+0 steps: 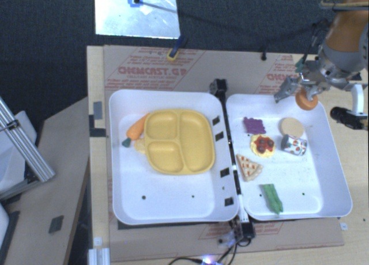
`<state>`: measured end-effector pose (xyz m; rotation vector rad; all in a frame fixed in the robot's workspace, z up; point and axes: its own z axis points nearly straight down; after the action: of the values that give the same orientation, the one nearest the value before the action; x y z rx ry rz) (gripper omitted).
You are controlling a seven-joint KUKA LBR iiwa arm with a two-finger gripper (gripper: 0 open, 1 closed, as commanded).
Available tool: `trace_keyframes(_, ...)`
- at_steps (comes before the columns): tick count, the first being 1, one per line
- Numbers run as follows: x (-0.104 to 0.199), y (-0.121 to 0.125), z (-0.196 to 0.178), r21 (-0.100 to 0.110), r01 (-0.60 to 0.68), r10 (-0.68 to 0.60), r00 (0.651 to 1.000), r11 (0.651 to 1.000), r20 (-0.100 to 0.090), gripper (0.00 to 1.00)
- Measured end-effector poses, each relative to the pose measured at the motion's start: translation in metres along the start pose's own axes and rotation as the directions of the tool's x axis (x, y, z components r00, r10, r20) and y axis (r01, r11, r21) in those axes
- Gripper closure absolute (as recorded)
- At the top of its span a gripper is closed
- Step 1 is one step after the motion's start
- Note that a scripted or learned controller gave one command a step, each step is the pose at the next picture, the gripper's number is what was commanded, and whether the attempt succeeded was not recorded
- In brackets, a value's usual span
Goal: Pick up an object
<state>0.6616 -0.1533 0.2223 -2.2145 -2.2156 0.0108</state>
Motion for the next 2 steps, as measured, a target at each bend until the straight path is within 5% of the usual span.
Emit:
trace_keyframes(1, 0.0, 0.002, -0.009, -0.013, 0.002, -0.002, 1.0, 1.0, 0.002, 0.0)
trace_keyframes(2, 0.009, 0.009, 0.042, -0.01, 0.005, -0.005, 1.0, 1.0, 0.001, 0.0)
